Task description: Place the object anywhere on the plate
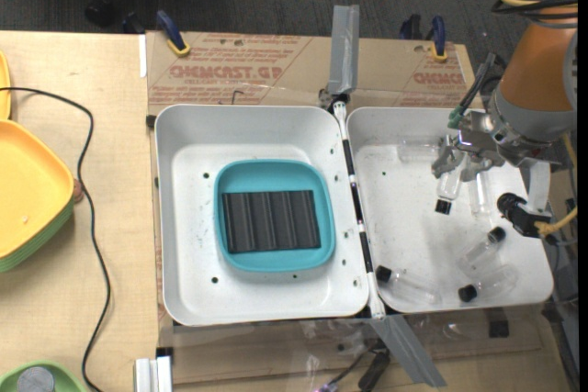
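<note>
A teal plate (273,218) with a dark ribbed centre lies in the left white bin (184,197). Several clear plastic vials with black caps lie in the right bin (404,225): one near the front left corner (390,275), one at the front (478,289), one towards the right (487,243). My gripper (462,168) hangs over the upper right part of the right bin, far to the right of the plate. A clear vial with a black cap (446,193) sits right at its lower end; whether it is gripped or just lying beneath is unclear.
A ridge (354,197) where the two bin rims meet separates the bins. Cardboard with clamps (239,64) lies behind them. Yellow and green dishes (28,197) and a black cable (92,225) rest on the wooden bench to the left.
</note>
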`<state>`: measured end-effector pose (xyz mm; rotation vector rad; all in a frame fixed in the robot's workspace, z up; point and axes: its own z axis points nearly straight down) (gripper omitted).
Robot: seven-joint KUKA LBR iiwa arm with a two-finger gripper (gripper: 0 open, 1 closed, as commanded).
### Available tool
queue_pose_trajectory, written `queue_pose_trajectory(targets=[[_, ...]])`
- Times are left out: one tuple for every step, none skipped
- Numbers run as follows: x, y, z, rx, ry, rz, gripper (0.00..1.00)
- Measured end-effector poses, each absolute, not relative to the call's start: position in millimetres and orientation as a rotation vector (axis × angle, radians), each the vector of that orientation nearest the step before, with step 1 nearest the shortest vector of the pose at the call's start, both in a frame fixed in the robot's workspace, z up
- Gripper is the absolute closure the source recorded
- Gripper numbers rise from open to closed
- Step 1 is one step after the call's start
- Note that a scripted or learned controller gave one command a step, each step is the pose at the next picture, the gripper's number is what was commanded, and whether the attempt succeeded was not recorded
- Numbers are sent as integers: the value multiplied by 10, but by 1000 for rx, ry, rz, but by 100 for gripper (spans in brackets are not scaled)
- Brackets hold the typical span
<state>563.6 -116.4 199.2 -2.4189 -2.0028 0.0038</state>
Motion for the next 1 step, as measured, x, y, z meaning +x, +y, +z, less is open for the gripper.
queue_pose_trajectory(targets=[[5637, -1164, 1993, -2419, -2003, 4, 0]])
